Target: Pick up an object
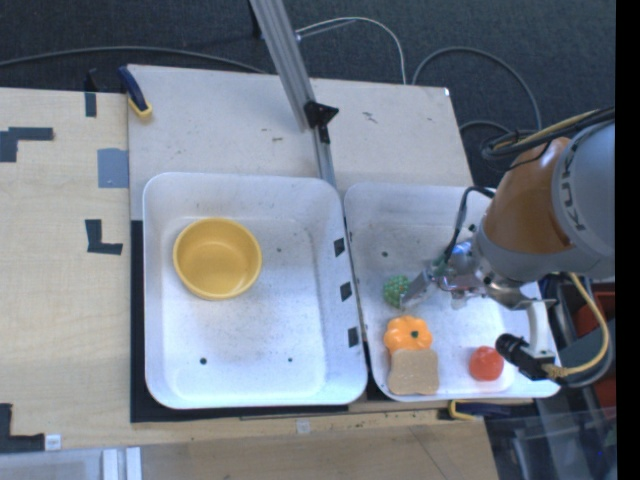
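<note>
From my remote station: 2 white bins sit side by side, the left bin [240, 388] bearing a yellow bowl [217, 258]. In the right bin [400, 208], the gripper [418, 288] reaches a green object [396, 290], apparently touching it; grip unclear. Toast [413, 372], orange [408, 334], tomato [486, 364] cluster nearby.

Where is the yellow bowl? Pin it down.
The yellow bowl sits in the left bin, in its upper-left part, far from the toys in the right bin.
</note>
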You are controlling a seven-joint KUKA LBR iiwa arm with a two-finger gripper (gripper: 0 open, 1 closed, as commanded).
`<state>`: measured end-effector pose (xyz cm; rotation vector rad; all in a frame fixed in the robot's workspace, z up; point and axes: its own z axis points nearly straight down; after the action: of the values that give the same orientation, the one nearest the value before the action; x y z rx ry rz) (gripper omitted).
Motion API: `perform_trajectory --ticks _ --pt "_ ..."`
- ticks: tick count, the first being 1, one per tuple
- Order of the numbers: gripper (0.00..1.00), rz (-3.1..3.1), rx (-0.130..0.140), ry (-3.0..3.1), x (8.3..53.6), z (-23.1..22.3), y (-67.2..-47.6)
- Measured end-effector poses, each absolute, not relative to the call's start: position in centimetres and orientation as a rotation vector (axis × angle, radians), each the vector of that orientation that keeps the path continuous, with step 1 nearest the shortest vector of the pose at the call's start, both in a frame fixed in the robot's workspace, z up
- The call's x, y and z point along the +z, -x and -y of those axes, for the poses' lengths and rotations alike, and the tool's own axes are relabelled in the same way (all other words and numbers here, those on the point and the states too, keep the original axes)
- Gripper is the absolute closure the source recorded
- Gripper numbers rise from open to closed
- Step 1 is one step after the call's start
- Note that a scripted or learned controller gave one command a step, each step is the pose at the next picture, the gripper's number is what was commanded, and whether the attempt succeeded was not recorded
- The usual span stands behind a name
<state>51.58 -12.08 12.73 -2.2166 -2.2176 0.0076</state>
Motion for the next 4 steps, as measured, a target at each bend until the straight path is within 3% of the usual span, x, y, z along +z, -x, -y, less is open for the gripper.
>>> perform_trajectory --ticks 1,2,3,4 --pt "0.00 2.223 0.001 2.222 8.9 12.1 -51.6" --pt "1.00 2.223 -0.001 2.218 10.1 12.0 -51.6" --pt "1.00 2.224 -0.002 2.220 14.4 11.5 -51.2" --pt "1.00 2.227 -0.004 2.221 20.2 10.9 -52.1"
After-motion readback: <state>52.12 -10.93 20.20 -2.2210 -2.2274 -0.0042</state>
